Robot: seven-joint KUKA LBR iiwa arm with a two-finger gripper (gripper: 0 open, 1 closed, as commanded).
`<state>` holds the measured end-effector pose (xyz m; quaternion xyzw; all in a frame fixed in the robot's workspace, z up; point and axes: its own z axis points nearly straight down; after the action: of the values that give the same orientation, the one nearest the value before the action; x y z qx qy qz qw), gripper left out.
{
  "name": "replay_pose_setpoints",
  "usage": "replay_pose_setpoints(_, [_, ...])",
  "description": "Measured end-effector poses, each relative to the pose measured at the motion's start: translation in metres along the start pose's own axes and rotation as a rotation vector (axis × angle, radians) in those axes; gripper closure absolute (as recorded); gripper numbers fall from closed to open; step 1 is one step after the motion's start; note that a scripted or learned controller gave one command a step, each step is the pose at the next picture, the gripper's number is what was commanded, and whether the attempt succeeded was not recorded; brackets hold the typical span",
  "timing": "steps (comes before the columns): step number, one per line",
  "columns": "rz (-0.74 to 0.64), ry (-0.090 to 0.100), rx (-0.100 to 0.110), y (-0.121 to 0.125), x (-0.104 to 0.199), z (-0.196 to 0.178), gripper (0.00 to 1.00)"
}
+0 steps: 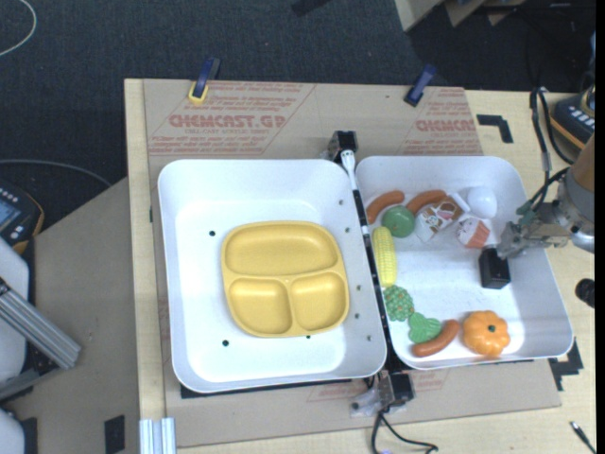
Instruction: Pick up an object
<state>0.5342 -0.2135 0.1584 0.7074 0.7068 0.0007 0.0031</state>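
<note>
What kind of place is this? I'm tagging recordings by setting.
Probably a robotics lab bench: two white bins on clamped cardboard, toy food such as a pumpkin, and loose cables.

The tabletop (284, 112) is a brown board printed with red lettering, held by two clamps (202, 80) at its far edge. Directly on it sit two shallow white bins side by side, touching: the left bin (189, 282) and the right bin (529, 291).
</note>
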Motion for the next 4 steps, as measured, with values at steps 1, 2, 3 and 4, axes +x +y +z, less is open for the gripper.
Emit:
replay_pose_setpoints(1, [-0.001, -0.002, -0.003, -0.005, -0.005, -0.061, 1.0])
replay_pose_setpoints(2, [-0.001, 0.001, 0.001, -0.004, -0.006, -0.067, 1.0])
replay_pose_setpoints(3, [-0.007, 0.006, 0.005, -0.003, 0.05, -0.078, 1.0])
replay_pose_setpoints(4, [-0.005, 0.006, 0.009, -0.009, 0.098, -0.067, 1.0])
